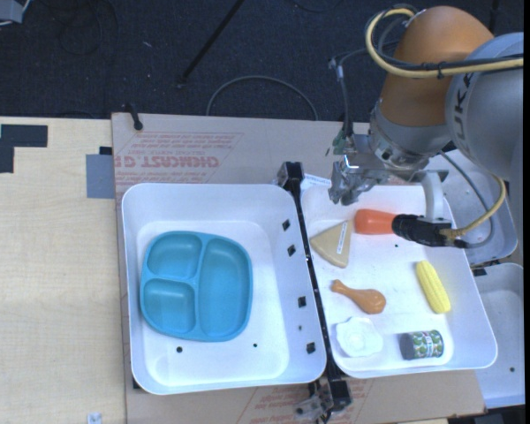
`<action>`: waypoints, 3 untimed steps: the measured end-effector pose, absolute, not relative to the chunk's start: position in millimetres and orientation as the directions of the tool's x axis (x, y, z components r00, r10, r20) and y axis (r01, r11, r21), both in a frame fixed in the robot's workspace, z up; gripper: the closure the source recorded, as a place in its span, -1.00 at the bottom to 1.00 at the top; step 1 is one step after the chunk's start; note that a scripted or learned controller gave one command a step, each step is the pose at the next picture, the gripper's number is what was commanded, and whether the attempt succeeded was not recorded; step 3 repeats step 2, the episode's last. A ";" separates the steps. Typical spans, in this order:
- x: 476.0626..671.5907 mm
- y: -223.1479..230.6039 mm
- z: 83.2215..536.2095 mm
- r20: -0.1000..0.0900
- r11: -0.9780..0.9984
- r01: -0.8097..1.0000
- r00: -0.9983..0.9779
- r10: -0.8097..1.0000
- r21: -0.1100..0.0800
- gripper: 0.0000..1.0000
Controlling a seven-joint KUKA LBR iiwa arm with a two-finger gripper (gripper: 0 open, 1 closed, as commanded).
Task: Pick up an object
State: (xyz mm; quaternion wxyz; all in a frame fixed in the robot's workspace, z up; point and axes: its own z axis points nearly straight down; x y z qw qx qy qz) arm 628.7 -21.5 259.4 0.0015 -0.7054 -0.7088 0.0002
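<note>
My gripper [347, 189] hangs over the far left corner of the right bin [477, 325]. Just below and to its right lies an orange carrot-like piece [373, 222]. A pale yellow cheese wedge [333, 244] rests in front of the gripper, near the bin's left wall. Further forward lie a brown chicken drumstick [360, 297], a yellow corn cob [433, 286], a white round piece [358, 337] and a small grey can [421, 344] on its side. I see nothing held in the gripper.
The left bin [159, 203] holds a blue divided plate [196, 285]. A black divider [302, 263] runs between the two bins. Cardboard [203, 153] lies under both bins, with the wooden bench [44, 281] to the left.
</note>
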 end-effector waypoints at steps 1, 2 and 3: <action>633.7 31.6 261.3 0.001 0.005 1.000 -0.005 1.000 -0.002 1.00; 640.7 89.3 246.9 0.001 0.005 1.000 -0.005 1.000 -0.003 1.00; 640.7 89.3 246.9 0.001 0.005 1.000 -0.005 1.000 -0.003 1.00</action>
